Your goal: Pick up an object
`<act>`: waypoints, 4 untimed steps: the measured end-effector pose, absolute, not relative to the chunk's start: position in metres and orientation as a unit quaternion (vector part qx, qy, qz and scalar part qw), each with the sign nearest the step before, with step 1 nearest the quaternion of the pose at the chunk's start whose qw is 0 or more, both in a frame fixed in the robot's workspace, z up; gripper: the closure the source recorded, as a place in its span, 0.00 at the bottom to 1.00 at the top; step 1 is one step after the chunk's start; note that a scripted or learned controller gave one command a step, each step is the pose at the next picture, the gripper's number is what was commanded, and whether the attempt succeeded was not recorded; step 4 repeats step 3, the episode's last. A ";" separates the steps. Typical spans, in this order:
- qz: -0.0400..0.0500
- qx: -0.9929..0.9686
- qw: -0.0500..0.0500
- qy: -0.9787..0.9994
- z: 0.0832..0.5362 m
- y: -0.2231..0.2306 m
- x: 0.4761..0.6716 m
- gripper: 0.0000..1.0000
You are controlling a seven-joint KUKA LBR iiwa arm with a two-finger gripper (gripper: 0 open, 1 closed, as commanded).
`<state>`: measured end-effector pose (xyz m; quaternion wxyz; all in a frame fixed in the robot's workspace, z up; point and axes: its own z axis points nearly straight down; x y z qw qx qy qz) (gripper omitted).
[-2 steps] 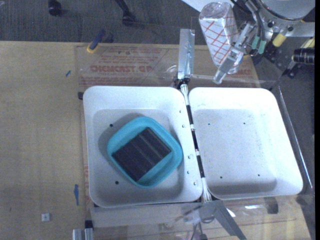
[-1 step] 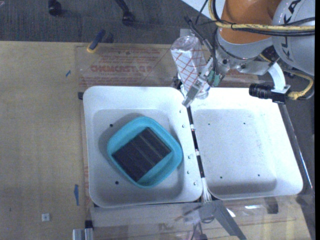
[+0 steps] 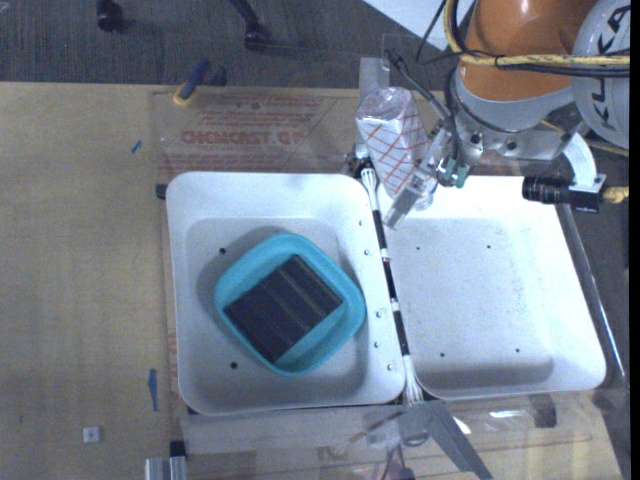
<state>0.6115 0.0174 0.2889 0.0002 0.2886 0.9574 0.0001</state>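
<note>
Hanging over the seam between the two white bins, my gripper [image 3: 405, 203] sits near their far edge; its slim fingers blur together against the pale plastic, so I cannot tell how wide they stand or whether anything is caught there. A clear, crinkled wrapper with red grid lines [image 3: 390, 138] lies just beyond the gripper, touching or overlapping it; which, I cannot tell. The orange band [image 3: 525, 18] of my arm is cut off at the top edge. The one clear object, a blue square dish with a dark ridged insert [image 3: 290, 303], rests in the left bin [image 3: 200, 208], well apart from the gripper. The right bin [image 3: 560, 368] lies under my wrist.
</note>
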 end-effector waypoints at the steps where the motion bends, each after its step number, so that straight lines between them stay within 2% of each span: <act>1: 0.001 0.290 0.003 0.957 0.299 0.016 0.613 1.00; 4: 0.004 0.291 0.008 0.957 0.321 0.016 0.616 1.00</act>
